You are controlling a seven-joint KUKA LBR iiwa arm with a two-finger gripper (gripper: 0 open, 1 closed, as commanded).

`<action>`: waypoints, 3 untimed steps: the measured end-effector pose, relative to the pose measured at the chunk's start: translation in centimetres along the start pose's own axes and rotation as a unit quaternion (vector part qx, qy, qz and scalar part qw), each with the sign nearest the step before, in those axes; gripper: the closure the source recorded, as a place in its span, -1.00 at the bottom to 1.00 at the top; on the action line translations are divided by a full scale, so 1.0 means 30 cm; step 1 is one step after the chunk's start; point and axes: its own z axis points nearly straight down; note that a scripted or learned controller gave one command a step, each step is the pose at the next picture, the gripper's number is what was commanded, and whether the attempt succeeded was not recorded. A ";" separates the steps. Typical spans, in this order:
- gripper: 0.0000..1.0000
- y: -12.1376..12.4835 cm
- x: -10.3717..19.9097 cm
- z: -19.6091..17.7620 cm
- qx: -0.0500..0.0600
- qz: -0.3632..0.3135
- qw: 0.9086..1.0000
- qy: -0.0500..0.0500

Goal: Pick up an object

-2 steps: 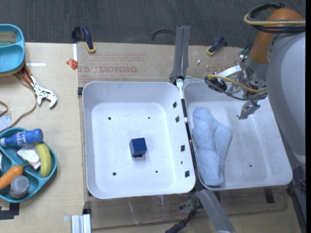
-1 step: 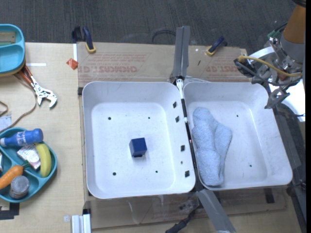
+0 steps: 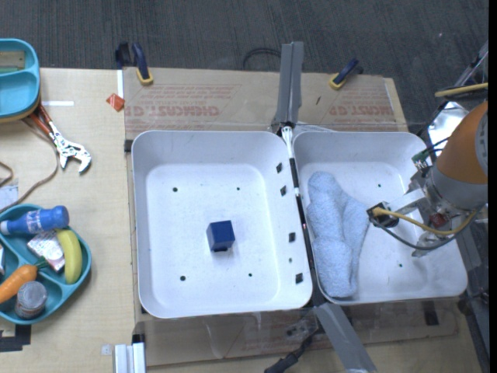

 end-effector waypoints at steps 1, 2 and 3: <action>-1.00 0.126 -0.017 -0.179 -0.001 -0.066 0.998 0.001; -1.00 0.121 -0.031 -0.444 -0.001 0.033 0.999 0.001; -1.00 0.110 -0.073 -0.638 -0.001 0.034 0.999 0.001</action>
